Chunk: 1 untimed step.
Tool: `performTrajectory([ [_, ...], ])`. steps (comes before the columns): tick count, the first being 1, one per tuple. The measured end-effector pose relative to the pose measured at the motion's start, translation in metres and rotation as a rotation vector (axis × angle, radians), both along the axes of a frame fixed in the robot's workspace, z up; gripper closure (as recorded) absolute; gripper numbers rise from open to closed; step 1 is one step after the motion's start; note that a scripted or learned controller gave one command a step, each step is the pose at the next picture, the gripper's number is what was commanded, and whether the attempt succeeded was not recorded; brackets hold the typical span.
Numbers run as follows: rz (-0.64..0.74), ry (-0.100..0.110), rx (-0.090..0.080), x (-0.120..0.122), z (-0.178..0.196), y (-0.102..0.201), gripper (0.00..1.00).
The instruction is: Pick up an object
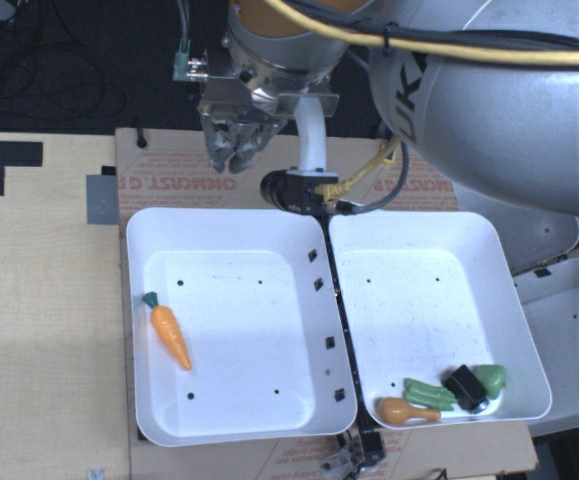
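Carrot (170, 336) lies in the left bin (224, 236), close to its left wall, on the bin floor. Its long axis runs on a diagonal: the green stem end points up and to the left, the orange tip points down and to the right. It touches nothing else in that bin.

The right bin (419, 230) holds a small cluster in its lower right corner: a green pea pod (428, 394), a black block (466, 387), a green piece (492, 376) behind the block, and an orange-tan pear-shaped piece (406, 411) along the near wall. These sit touching or just beside one another.

Arm (489, 88) enters from the right, its thick grey body crossing the top of the view, with the orange band (289, 3) above the wrist. The wrist points downward. Gripper (235, 154) hangs above the bench beyond the far edge of the left bin, well apart from the carrot. Its fingers look drawn close together, with nothing between them.

A yellow cable (439, 40) runs along the arm. Both bins rest on a cardboard sheet (169, 173).
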<state>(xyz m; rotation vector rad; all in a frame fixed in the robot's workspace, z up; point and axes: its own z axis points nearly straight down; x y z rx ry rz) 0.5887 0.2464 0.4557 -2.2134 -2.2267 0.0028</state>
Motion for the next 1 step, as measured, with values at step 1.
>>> performTrajectory([
  [1,-0.002,0.001,-0.002,-0.0005,0.0001,-0.0025,0.0],
])
